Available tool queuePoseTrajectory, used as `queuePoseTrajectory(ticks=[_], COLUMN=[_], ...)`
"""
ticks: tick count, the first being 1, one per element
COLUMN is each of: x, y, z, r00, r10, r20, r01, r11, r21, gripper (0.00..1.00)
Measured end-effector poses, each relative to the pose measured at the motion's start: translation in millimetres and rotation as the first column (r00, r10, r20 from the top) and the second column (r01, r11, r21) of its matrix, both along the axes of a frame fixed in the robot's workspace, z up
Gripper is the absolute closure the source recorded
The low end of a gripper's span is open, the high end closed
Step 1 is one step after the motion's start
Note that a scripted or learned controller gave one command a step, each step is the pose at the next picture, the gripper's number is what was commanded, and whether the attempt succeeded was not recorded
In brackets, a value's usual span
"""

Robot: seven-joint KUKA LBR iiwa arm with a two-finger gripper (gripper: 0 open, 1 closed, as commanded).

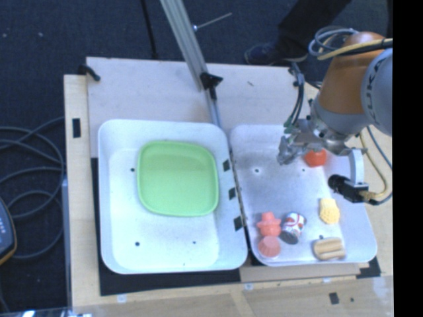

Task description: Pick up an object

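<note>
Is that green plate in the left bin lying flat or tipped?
Flat. The green plate lies face up on the left bin floor, its whole rim visible.

Arm (353, 78), upper right of frame: rounded grey casing with a broad orange band above the wrist. Thin grey-green cables loop over its top and trail down its left side. Gripper (291, 149) below is grey metal, blurred; a black fitting, possibly a connector, hangs lower right.
</note>
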State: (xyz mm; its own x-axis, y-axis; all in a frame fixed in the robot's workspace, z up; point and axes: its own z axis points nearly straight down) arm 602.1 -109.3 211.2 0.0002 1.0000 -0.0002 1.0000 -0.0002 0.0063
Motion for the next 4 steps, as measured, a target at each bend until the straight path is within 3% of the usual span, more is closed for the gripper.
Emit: queuePoseTrajectory(ticks=[2, 4], x=[0.4, 22.9], y=[-7.1, 83.9], z=[70.5, 54.7], r00=[1.000, 1.000], r10=[0.000, 0.004], r20=[-0.003, -0.006], r01=[0.000, -0.004], r11=[1.000, 1.000], r21=[0.000, 0.001], gripper=[1.00, 1.00])
